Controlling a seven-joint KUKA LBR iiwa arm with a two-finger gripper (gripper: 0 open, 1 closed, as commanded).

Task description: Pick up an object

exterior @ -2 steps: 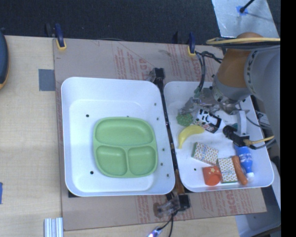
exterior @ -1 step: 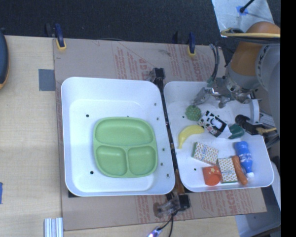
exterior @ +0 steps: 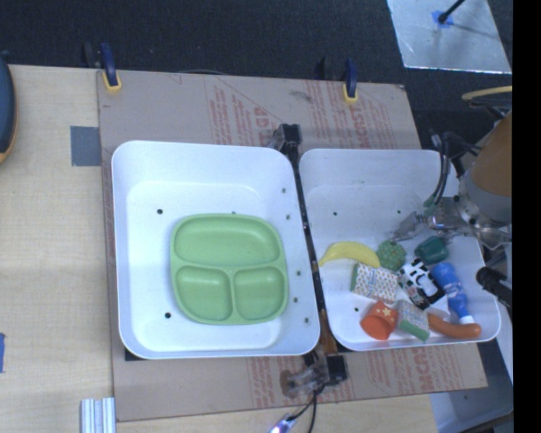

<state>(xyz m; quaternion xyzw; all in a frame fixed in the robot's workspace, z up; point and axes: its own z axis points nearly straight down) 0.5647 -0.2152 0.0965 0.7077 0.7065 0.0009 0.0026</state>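
The right bin [exterior: 361,174] holds a heap of small objects along its near side. Among them are a yellow banana [exterior: 347,253], a speckled pouch [exterior: 373,282], a black-and-white toy [exterior: 417,280], a blue bottle [exterior: 449,287], an orange cup [exterior: 376,321] and an orange sausage shape [exterior: 453,328]. A dark green piece [exterior: 430,247] and a lighter green lump [exterior: 391,255] lie just above the heap. My gripper [exterior: 417,227] reaches in from the right edge and hangs low over the dark green piece, at the heap's far right side. Nothing shows between its tips.
The left bin [exterior: 135,174] carries a green three-compartment tray [exterior: 227,267]. A black clip [exterior: 289,136] sits at the far end of the wall between the bins. The far half of the right bin is bare white floor.
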